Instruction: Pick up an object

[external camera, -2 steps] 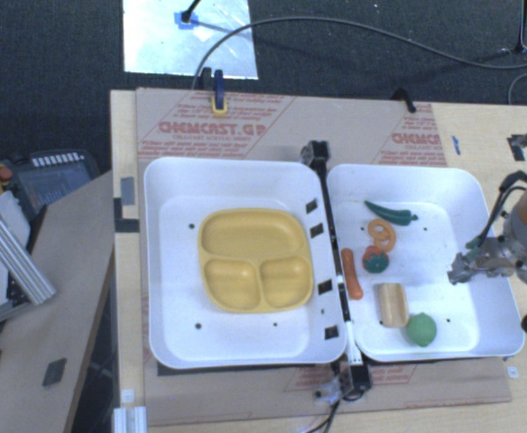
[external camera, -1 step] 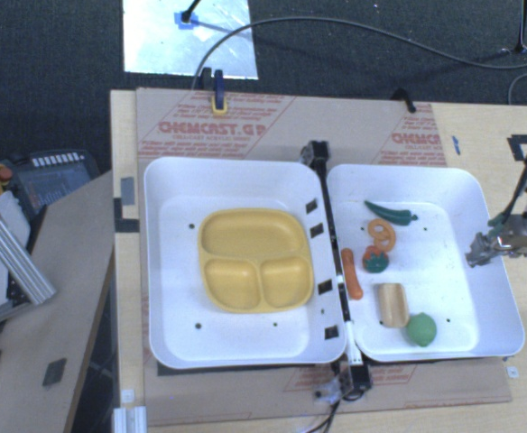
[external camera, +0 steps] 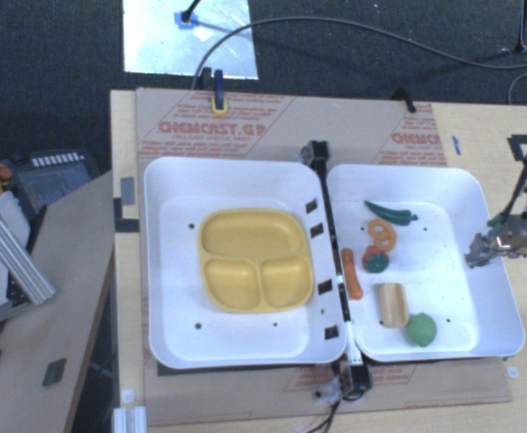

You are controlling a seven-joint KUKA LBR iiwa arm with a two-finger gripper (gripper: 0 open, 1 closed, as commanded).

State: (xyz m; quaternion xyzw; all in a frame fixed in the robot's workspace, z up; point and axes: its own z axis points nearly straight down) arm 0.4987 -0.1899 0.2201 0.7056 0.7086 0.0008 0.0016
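My gripper [external camera: 482, 253] hangs over the right bin's [external camera: 462, 188] right wall; I can't tell its state. The toys cluster toward that bin's left side, the block [external camera: 391, 304] lying lengthwise, nearest leftward reach.

A dark grey carpet [external camera: 363, 7] covers the floor beyond the bench. On it lies a shiny metal sheet [external camera: 189, 25] with a patch of blue tape and a thin black rod slanting across it. Black cables [external camera: 408, 48] curve over the carpet toward the right. The light wooden bench [external camera: 480, 124] carries a brown cardboard sheet [external camera: 272, 124] printed with red lettering. At the left, a lower wooden table [external camera: 60, 278] holds an aluminium rail [external camera: 11, 251], and a grey handheld control pendant [external camera: 51, 179] sits behind it.
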